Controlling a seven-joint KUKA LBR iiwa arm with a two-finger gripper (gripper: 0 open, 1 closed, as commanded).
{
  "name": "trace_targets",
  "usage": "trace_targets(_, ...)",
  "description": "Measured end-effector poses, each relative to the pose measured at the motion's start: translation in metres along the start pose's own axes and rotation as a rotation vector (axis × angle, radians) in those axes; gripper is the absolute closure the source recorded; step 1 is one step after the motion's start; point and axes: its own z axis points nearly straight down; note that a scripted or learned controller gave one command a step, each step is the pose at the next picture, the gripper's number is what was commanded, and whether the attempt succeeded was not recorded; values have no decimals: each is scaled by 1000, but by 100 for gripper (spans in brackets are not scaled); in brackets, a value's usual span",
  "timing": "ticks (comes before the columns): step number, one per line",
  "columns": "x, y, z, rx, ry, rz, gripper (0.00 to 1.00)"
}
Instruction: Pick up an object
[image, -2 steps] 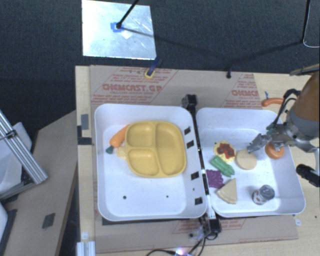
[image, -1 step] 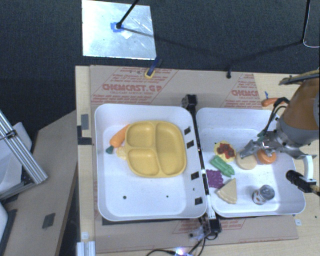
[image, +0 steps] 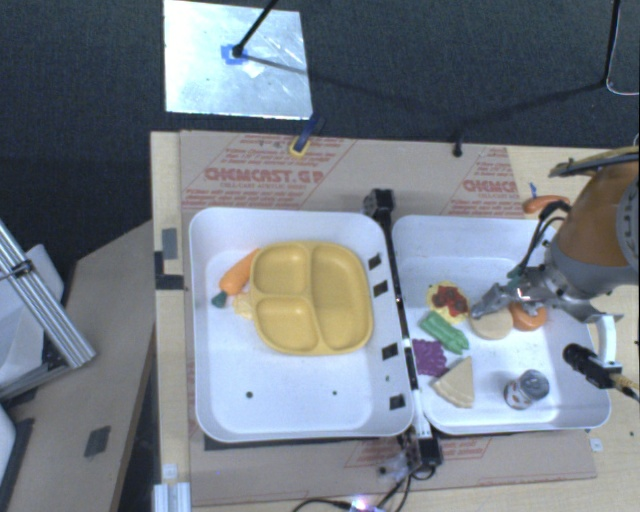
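Observation:
The right bin holds several toy foods. A red and yellow piece lies near its middle, with a green pod and purple grapes below it. A tan wedge and a small metal can sit near the front wall. A round beige disc rests beside an orange piece. My gripper hangs low just above the beige disc, its tip pointing left toward the red and yellow piece.
The left bin bears a yellow divided plate with an orange carrot at its left edge. A black ridge separates the bins. The grey arm covers the right bin's right side.

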Motion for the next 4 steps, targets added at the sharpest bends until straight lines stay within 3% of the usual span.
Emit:
trace_targets(1, -2, 3, -14, -13, -7, -1, 100)
trace_targets(2, -11, 6, -62, -1, -3, -1, 100)
trace_targets(3, -15, 15, -123, -3, -4, -2, 100)
trace_targets(4, -15, 17, -137, 1, -2, -2, 100)
